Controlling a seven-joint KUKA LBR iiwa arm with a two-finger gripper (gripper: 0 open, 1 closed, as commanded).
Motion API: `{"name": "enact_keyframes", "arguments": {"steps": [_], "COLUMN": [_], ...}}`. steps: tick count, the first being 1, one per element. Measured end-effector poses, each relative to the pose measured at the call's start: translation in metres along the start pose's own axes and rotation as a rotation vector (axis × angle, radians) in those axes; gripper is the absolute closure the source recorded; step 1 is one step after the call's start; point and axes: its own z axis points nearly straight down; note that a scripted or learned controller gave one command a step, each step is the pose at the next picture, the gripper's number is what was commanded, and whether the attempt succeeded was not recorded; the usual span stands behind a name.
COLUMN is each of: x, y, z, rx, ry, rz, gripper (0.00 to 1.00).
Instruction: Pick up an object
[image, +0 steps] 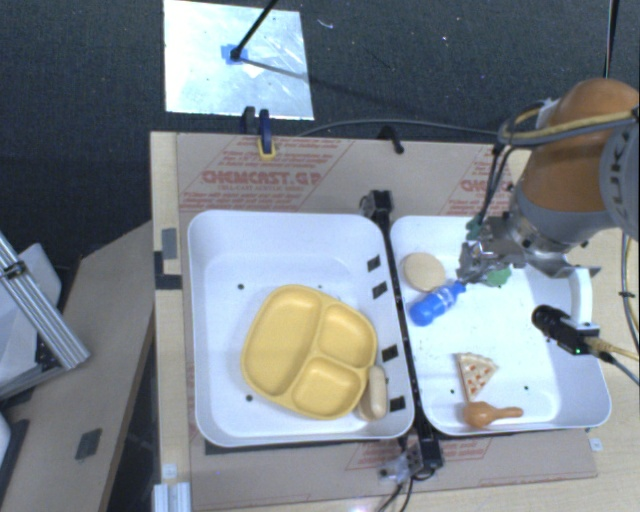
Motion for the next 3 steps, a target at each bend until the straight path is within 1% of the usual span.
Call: {"name": "enact_keyframes", "arguments": {"steps": [1, 2, 3], "x": [0.063, 0.107, 0.156], "y": [-0.002, -0.012, -0.023], "z": [0.001, 0.008, 0.002], "rx": [-0.001, 0.000, -0.001], "ry": [0.000, 0.000, 0.001], "rz": [-0.002, 0.000, -0.002], "gripper": [1.00, 1.00, 1.00]}}
